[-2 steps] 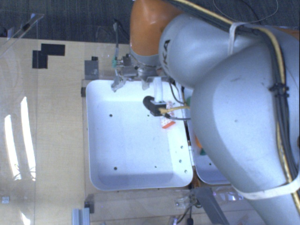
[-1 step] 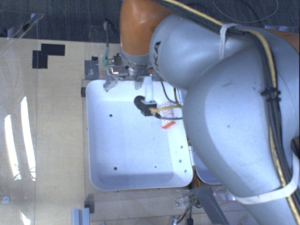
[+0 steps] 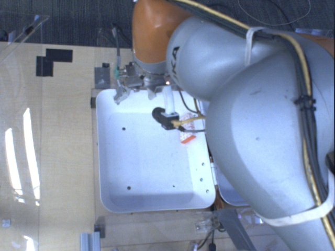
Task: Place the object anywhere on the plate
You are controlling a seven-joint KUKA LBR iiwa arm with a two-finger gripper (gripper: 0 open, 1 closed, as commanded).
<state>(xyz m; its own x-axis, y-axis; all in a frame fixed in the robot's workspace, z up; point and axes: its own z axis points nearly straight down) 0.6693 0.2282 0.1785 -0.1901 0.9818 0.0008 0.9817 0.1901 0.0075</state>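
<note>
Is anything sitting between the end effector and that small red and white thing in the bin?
Nothing visible does. The end effector hangs over the white bin's far edge, the red and white thing lies by its right wall, and no loose item lies between them.

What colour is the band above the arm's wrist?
The band is orange, seen in the camera view.

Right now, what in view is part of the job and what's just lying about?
Job: gripper, above a corner of the white bin; small red-and-white item in it, possibly the object.
Lying about: black L-shaped mark on the bench; second bin under the arm.
</note>
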